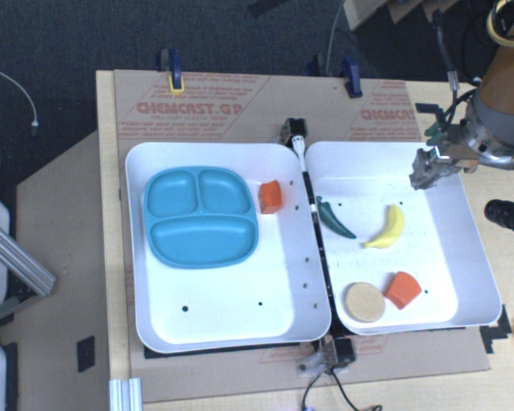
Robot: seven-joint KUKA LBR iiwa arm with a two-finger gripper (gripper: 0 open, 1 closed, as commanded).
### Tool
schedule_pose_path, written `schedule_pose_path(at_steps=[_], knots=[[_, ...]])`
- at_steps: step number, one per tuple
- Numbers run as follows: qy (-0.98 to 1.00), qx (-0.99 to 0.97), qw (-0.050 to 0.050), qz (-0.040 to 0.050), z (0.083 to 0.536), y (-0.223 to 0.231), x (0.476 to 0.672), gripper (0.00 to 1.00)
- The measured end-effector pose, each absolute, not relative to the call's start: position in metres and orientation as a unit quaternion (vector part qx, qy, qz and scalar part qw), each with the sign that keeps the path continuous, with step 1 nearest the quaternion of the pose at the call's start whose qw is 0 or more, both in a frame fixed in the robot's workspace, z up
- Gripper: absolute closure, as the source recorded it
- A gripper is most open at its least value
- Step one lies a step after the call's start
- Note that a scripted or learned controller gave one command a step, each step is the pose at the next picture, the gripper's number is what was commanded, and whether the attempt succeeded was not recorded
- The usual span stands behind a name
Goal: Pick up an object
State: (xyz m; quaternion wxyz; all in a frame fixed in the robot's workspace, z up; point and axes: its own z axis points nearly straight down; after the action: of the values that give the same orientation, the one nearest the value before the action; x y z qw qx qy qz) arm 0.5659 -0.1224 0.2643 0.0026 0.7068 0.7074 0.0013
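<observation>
A brown board counter [240, 92] carries two shallow white plastic bins [214, 315] above dark carpet. The fingers [424, 171] hang over the right bin's far side, their gap impossible to tell, the curved yellow banana [387, 228] lying nearer the camera.

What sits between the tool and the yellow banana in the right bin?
Nothing visible. The tool is above the right white bin's far side, and bare bin floor runs from there to the curved yellow banana.

Two white bins [154, 255] sit on a brown board [240, 101] held by blue clamps [173, 67].
</observation>
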Motion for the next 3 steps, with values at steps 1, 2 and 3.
schedule_pose_path(at_steps=[1, 2, 3], knots=[[0.709, 0.705, -0.002, -0.0001, 0.248, -0.070, 0.571, 1.00], [0.709, 0.705, 0.001, 0.0012, 0.251, -0.015, 0.584, 1.00], [0.709, 0.705, 0.001, 0.0011, 0.239, 0.037, 0.598, 1.00]])
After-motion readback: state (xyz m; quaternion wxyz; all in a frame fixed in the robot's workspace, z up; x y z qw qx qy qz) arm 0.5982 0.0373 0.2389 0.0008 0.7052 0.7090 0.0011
